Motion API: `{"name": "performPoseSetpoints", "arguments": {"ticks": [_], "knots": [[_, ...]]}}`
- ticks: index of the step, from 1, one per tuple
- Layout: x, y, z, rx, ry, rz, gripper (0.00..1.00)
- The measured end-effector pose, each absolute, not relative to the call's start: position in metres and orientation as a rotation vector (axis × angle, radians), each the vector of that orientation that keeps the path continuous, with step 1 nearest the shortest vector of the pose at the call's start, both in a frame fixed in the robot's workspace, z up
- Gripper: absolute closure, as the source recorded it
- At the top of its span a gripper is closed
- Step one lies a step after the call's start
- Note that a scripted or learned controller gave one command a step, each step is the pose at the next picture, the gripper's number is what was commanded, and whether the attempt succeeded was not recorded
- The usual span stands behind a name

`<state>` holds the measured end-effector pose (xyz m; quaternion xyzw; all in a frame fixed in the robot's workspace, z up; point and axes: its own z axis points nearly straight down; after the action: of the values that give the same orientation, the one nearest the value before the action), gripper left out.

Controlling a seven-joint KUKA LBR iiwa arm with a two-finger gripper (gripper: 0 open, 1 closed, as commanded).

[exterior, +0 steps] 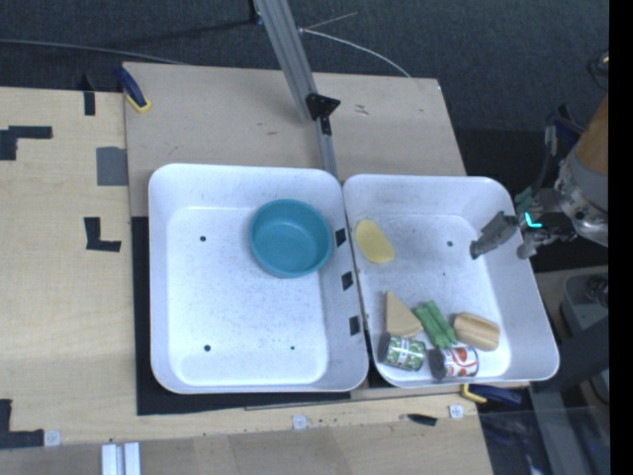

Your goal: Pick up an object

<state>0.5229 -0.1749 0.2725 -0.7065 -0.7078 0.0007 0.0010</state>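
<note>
Objects cluster in right bin's point(514, 295) near corner: green can point(404, 353), red-white can point(459, 361), tan wedge point(400, 316), green stick point(434, 323), tan roll point(477, 330). Yellow piece point(375, 241) sits apart. Blue bowl point(289, 237) in left bin point(178, 295). Gripper point(506, 236) over right bin's right rim, fingers apart, holding nothing.

No word, number or brand can be read anywhere in the frame. The two small cans at the lower right, one green point(404, 353) and one red and white point(460, 362), carry printed labels, but the print is too small and blurred to make out. The black tape marks point(97, 236) on the bench at the left form no letters.
</note>
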Motion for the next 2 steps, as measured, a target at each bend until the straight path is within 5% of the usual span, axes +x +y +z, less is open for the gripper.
{"name": "performPoseSetpoints", "arguments": {"ticks": [1, 2], "knots": [[0.523, -0.175, 0.273, -2.218, -2.223, 0.002, 0.0], [0.525, -0.177, 0.209, -2.216, -2.218, 0.007, 0.0]]}}
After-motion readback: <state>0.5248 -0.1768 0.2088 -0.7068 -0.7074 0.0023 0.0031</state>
